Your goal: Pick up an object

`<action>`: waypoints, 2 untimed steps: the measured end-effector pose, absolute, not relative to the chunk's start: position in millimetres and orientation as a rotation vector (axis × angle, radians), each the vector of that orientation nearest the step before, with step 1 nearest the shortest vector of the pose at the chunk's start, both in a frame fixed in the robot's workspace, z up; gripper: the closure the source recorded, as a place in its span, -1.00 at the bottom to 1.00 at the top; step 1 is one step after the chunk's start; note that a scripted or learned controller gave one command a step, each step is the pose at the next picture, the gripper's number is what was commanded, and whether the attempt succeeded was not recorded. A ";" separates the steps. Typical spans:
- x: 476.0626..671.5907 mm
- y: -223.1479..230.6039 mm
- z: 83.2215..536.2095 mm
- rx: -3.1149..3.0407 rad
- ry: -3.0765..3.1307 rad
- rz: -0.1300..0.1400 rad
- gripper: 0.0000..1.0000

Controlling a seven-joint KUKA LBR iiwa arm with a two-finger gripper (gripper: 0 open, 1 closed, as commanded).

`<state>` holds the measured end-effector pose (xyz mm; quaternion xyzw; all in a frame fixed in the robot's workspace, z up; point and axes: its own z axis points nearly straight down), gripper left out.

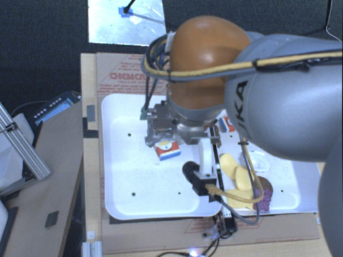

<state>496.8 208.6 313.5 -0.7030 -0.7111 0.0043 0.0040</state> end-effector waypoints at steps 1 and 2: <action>496.1 236.3 429.8 -2.214 -2.233 -0.022 1.00; 561.7 233.3 458.1 -2.225 -2.223 -0.010 1.00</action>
